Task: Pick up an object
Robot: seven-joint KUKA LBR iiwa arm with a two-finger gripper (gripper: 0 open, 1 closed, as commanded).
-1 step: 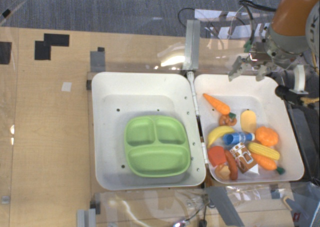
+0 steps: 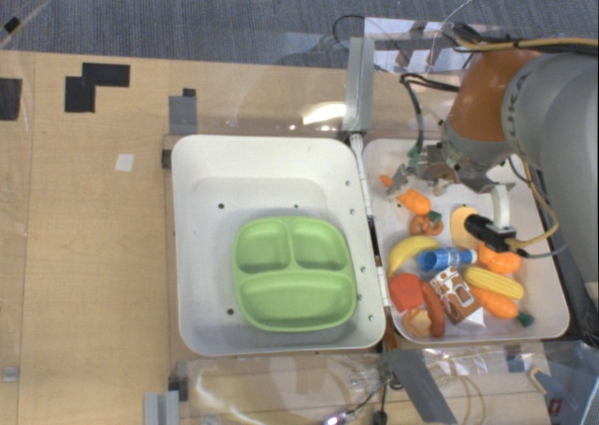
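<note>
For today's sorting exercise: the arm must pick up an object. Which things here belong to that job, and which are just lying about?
Job: gripper; small carrot, banana, corn cob, blue bottle in the right bin.

Lying about: green tray, left bin.

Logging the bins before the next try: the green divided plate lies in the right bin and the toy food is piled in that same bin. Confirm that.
Not quite. The camera view shows the green divided plate in the left bin. The toy food is piled in the right bin, as you said.
</note>
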